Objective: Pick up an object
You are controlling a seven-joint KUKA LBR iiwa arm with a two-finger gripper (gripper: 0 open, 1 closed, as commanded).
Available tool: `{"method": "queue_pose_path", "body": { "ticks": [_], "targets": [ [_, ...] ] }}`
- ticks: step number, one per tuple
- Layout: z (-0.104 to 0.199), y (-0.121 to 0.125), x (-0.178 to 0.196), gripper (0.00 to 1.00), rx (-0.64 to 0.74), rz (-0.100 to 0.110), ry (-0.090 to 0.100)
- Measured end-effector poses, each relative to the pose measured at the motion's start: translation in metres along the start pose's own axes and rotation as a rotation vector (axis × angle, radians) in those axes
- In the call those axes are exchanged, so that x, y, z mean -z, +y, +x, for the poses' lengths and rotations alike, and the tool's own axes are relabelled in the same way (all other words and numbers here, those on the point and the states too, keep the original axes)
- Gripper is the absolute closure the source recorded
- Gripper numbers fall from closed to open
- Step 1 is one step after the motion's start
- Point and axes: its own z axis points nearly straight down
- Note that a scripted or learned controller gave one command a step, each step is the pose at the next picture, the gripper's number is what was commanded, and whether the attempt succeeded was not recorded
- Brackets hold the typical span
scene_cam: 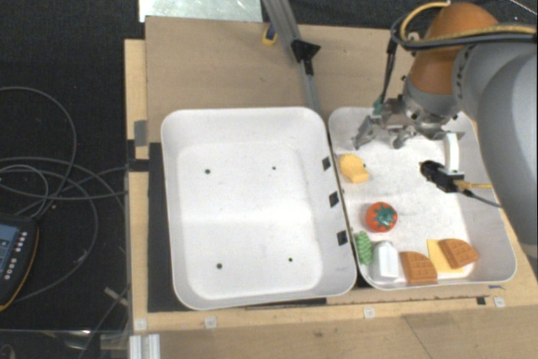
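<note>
Bins are seen first: a left bin [252, 206] mid-frame and a right bin [496, 252] with 6 small items. Spread with nothing between its fingers, the gripper [388, 130] is poised at the right bin's upper edge. The nearest object, a yellow toy [354, 168], is best approached by descending squarely over it.
</note>
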Motion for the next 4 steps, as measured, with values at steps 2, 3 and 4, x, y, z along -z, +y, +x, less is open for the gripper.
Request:
{"method": "queue_pose_path", "body": {
  "ticks": [2, 3, 4],
  "targets": [
    [0.005, 0.008, 0.077, 1.0, 0.001, -0.009, 0.0],
    [0.004, 0.008, 0.143, 1.0, 0.0, -0.011, -0.001],
    [0.011, 0.006, 0.205, 1.0, 0.001, -0.011, -0.001]
  ]
}}
